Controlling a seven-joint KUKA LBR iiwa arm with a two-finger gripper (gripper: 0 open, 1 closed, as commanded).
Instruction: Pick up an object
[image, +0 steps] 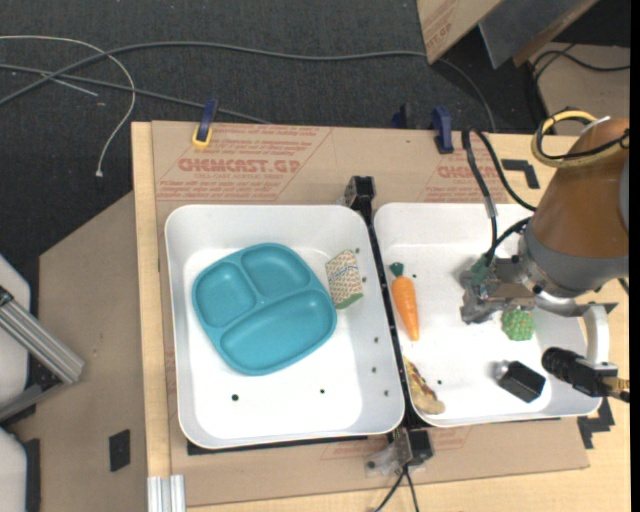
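Note:
My gripper (484, 303) hangs low over the right bin (440, 232), in its right half, with the grey and orange arm reaching in from the right. A small green knobbly object (518, 323) lies just right of the gripper, close beside it. An orange toy carrot (405, 306) with a green top lies near the bin's left wall, well left of the gripper. A black block (520, 380) rests near the front right corner. A brownish peel-like piece (424, 390) lies at the front left corner.
The left bin (190, 390) holds a blue divided plate (264, 306) and a small patterned cup (345, 277) by its right wall. Blue clamps (206, 121) and cables sit at the back of the bench. Bare bin floor lies between the carrot and the gripper.

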